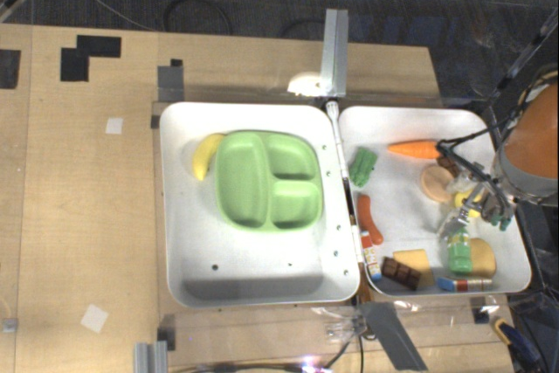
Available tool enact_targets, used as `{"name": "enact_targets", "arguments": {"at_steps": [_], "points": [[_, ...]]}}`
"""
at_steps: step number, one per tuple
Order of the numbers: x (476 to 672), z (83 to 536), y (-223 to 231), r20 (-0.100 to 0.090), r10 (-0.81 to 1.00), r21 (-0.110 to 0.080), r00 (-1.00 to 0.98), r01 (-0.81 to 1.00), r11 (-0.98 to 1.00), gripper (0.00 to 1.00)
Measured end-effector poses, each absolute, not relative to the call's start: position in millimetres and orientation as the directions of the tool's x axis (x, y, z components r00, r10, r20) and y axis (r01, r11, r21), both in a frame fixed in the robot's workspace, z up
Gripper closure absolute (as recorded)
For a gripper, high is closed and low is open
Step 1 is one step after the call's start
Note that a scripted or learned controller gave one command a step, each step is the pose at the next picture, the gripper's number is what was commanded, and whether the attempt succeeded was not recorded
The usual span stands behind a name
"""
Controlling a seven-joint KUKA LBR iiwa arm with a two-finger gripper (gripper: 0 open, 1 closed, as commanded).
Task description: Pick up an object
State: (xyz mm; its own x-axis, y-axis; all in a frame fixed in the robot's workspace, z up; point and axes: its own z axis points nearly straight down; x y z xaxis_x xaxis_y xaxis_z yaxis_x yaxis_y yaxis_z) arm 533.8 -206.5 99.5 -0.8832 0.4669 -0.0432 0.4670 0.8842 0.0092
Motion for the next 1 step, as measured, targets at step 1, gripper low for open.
{"name": "enact_targets", "arguments": {"at_steps": [1], "points": [[499.6,90.4,-207.7,-0.022,0.458,0.002,-0.888,0.459,0.889,0.00]]}}
